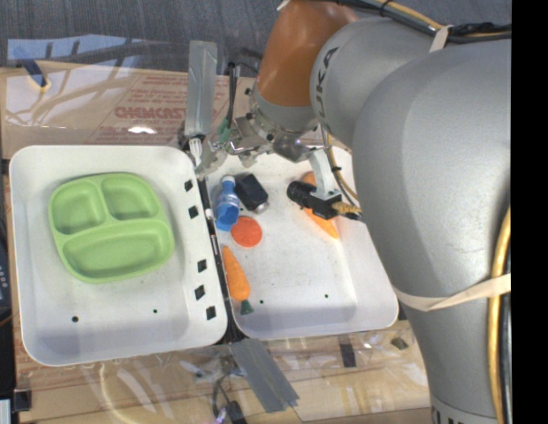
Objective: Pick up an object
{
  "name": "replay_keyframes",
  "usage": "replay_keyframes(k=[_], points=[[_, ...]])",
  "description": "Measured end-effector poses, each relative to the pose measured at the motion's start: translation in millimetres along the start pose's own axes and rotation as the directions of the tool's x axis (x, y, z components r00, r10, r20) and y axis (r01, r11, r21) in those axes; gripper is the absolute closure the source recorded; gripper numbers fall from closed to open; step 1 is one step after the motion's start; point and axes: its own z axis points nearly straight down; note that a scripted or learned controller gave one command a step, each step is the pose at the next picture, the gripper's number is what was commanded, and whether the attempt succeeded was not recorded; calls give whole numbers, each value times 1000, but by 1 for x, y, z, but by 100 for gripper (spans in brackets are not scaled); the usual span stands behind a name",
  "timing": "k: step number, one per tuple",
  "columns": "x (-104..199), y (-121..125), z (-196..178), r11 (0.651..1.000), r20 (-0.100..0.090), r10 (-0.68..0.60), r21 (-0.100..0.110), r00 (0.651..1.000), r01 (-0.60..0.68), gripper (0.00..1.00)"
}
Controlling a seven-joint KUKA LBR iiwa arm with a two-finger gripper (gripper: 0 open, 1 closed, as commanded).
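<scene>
The grey arm hung over the far edge of the right bin (371, 303), its gripper (241, 141) low by the far left corner; whether the claw was spread or pressed together could not be told. Nothing was visibly held. Candidates lay close together: a blue bottle (226, 203), a black block (252, 193), an orange disc (247, 232) and a carrot (236, 275) against the left wall. That crowding, and the wall, risked a glancing or double grab. A green divided plate (110, 226) sat in the left bin (26, 263).
</scene>
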Motion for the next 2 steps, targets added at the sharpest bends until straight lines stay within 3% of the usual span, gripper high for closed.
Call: replay_keyframes(k=[1, 2], points=[[-33, -44, 2, 999, 0, 32, 7, 999, -32, 0], [-105, -57, 61, 998, -1, 65, 9, 998, -65, 0]])
